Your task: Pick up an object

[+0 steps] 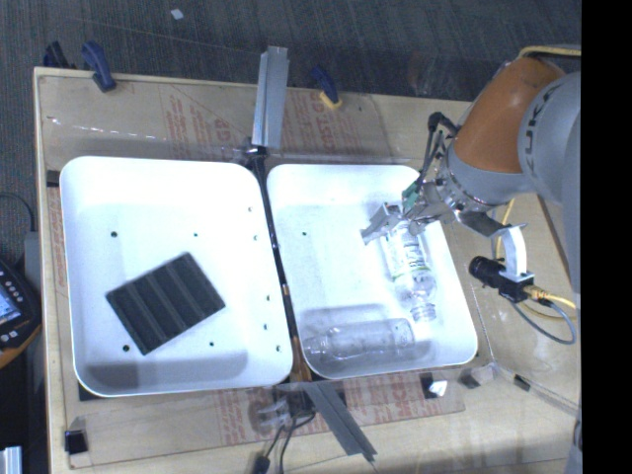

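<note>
My gripper (388, 223) hangs low over the back right part of the right bin (321, 220), at the upper end of a small clear plastic bottle (415, 275) that lies lengthwise along the bin's right wall. A larger clear bottle (360, 341) lies on its side across the front of the same bin. In the left bin (148, 200) a flat black ribbed pad (165, 301) rests slightly askew near the front. Whether anything sits in the gripper is hidden by the wrist.
A grey metal bar (270, 97) stands at the back between the two bins, with blue clamps (99, 67) along the bench's rear edge. A dark handheld device (12, 304) sits at the left edge. Metal brackets (336, 423) stick out below the bins.
</note>
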